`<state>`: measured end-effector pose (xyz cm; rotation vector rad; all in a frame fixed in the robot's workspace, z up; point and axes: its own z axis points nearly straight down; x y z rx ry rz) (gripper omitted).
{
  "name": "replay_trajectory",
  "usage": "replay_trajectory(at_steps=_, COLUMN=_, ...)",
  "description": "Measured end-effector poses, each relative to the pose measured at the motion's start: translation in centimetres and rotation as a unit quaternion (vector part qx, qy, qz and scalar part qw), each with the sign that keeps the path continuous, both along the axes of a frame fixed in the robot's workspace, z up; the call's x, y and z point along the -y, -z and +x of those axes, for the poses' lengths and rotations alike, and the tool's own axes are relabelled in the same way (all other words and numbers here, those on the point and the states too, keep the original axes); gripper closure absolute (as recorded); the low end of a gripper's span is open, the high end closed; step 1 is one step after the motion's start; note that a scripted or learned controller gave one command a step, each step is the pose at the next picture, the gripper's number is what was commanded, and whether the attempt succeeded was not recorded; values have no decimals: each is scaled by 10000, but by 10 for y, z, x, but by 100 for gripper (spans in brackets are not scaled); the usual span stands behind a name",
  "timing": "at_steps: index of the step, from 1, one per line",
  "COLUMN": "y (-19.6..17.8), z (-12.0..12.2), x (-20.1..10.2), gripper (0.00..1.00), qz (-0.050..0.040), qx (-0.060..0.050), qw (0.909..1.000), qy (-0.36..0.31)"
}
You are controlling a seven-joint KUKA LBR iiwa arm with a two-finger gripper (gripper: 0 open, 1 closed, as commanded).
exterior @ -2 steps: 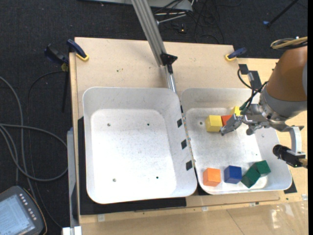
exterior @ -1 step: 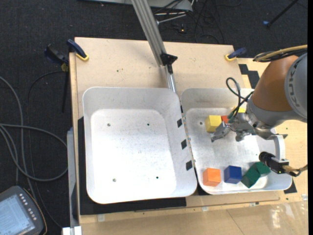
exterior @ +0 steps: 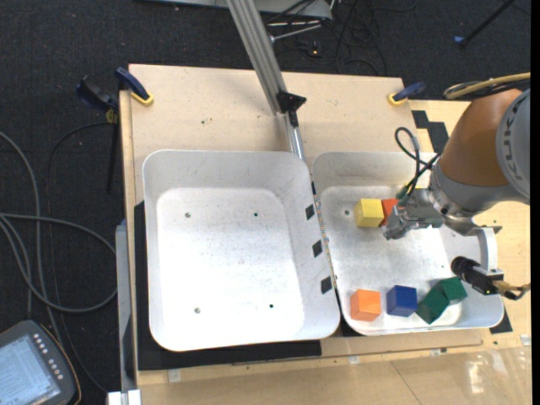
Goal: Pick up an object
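The pincer point(exterior: 396, 220) is low in the right bin point(exterior: 337, 171), just right of the yellow cube point(exterior: 369, 213); whether it is open or closed, or has hold of anything, cannot be told. A small red-orange block point(exterior: 389, 207) sits touching the yellow cube's right side, right at the pincer. Well below the yellow cube, along the bin's near wall, stand an orange cube point(exterior: 365, 305), a blue cube point(exterior: 402, 300) and a green block point(exterior: 441, 299) in a row, the blue and green ones touching. The left bin point(exterior: 160, 175) lies left of the yellow cube, on the pale surface point(exterior: 211, 108).
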<state>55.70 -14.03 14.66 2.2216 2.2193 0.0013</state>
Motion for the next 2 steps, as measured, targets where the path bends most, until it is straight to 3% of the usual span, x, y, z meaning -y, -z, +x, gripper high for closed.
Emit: replay_trajectory(at_steps=2, y=-89, z=3, x=-7, gripper=100, qz=-7, qx=26, qw=10000, qy=-21)
